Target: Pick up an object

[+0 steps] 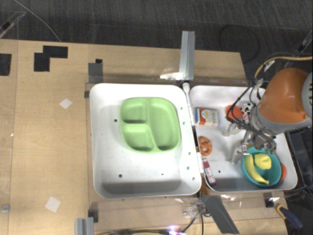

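Two bins sit on the counter [44,146], and everything loose is in the right bin [222,173]. The left bin [107,170] just has a green divided plate [149,124] in it.

The claw [247,148] hangs low over the right bin, right at the upper-left rim of a teal bowl [276,179]. The wrist covers it, so I honestly can't tell whether it's open or closed, and nothing visibly sits in it.

My guess for the target is the banana [261,166] lying in that bowl, near the bin's front right corner. It's yellow, curved and smooth-looking, resting against the bowl's left side.

What could go wrong:
- The claw is so close to the rim that it could catch the bowl instead and tip or drag it.
- The banana's curve could let it roll or slip out of a pinch.
- The bin wall nearby leaves little room.

The small carton [207,116] and pretzel [204,145] are well apart, so they're no issue.
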Tool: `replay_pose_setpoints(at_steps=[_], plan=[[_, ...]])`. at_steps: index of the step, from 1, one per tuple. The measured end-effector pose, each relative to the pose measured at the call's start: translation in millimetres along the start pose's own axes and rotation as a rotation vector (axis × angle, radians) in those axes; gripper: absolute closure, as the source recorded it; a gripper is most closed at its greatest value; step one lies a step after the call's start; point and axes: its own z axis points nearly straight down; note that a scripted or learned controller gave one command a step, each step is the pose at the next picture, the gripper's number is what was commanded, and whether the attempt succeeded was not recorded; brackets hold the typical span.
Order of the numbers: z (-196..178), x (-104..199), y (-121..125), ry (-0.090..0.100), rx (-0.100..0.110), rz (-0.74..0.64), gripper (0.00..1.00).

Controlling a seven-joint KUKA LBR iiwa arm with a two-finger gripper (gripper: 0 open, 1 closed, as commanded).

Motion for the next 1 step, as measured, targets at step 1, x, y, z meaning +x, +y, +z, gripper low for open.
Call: replay_pose_setpoints(at_steps=[1], plan=[[-1.7, 56.8, 16.1, -0.004, 0.001, 0.145, 0.0]])
